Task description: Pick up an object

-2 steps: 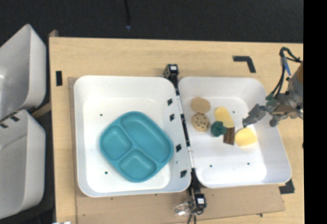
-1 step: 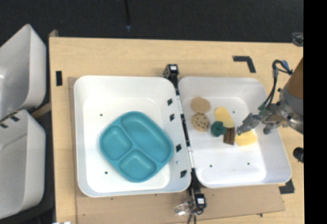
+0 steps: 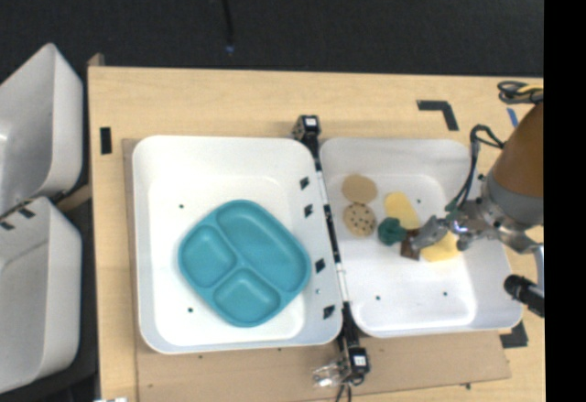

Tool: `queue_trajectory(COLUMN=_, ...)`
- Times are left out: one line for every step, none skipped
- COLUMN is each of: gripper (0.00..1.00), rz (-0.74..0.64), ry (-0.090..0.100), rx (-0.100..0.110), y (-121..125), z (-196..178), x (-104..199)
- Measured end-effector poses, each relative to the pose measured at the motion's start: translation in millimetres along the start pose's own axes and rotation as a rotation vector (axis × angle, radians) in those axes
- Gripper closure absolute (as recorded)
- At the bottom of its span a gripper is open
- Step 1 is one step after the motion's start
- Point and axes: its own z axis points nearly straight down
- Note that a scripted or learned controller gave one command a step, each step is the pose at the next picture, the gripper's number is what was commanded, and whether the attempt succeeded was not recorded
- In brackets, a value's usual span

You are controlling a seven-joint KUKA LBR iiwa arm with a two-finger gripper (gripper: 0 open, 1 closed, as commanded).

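Arm: entry is made from the right, with the end effector (image 3: 428, 238) lowered into the right bin (image 3: 412, 313), among the small items near the bin's middle.

End effector state: the opening cannot be told at this resolution; nothing can be confirmed as held.

Candidate object: a yellow piece (image 3: 443, 251) lies just beside the end effector, partly covered by it, with a dark brown piece (image 3: 411, 249) touching or nearly touching on its left. This pair is judged the likeliest target (contact cannot be verified).

Other items, right bin: a teal lump (image 3: 390, 230), a second yellow item (image 3: 398, 205), a speckled cookie-like disc (image 3: 360, 219) and a plain tan disc (image 3: 359, 187), all clustered left of the end effector and close to one another.

Left bin (image 3: 156, 208): a teal divided plate (image 3: 243, 261) is lying flat, well apart from the arm.

Surface (image 3: 229, 103): both bins are carried side by side.

Step in hand: judged to be the descent or closing on an item in the cluster.

Advice for the grasp: a single item should be centred before closing, since the yellow and brown pieces lie so close that both may be caught or one pushed aside. The lift should be made straight up, and a hold should be counted only once the item is seen off the bin floor.

Risk: neighbours may be nudged toward the teal lump.
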Motion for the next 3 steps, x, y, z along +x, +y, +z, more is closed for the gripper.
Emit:
queue_trajectory(gripper=0.00, rz=0.002, ry=-0.003, rx=-0.005, y=0.7, z=38.6, x=-2.1)
queue_trajectory(gripper=1.00, rz=0.008, ry=-0.003, rx=-0.010, y=2.0, z=26.1, x=-3.1)
queue_trajectory(gripper=1.00, rz=0.007, ry=-0.002, rx=-0.009, y=3.4, z=-33.4, x=-13.9)
